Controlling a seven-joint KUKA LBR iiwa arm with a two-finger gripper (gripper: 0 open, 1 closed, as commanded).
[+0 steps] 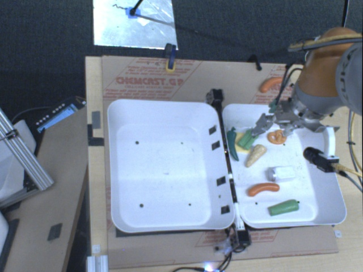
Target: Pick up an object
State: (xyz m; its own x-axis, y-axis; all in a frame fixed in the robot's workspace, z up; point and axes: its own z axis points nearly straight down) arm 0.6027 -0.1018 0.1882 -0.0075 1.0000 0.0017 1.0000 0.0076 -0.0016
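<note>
Camera view, nearest first: in the right bin (332, 205) a green cucumber-like piece (283, 207) lies at the front, behind it an orange sausage (263, 189), then a white block (282, 173) and a pale tapered piece (255, 154). Farther back, a green chunk (245, 140) on something yellow, a dark green pepper (232, 143) by the divider, and a pretzel (277, 136). The gripper (262, 124) hangs low over that back cluster, just above the green chunk; its fingers look parted, with nothing between them. I judge this the approach step, no grasp made. Next it must settle on one piece, descend and close. The left bin (164, 163) lies beside it on the tabletop (142, 75).
</note>
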